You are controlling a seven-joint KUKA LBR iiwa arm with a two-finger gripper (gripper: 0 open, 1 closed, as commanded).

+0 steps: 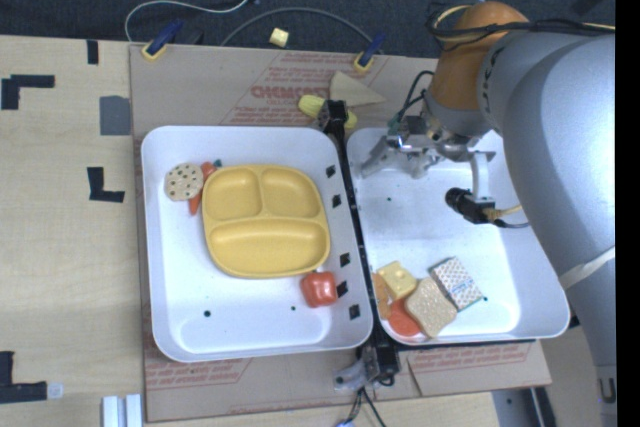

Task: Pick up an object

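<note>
The gripper (415, 153) hovers at the upper part of the right bin (520, 310); whether it is open I cannot tell. The food pieces (430, 295) cluster at lower centre-right (tightly packed), so aiming at an outer piece seems wisest.

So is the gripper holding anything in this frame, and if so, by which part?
It cannot be told. The gripper sits over the far end of the right bin, too unclear to show anything in it. The toy food pile lies apart at the near end.
</note>
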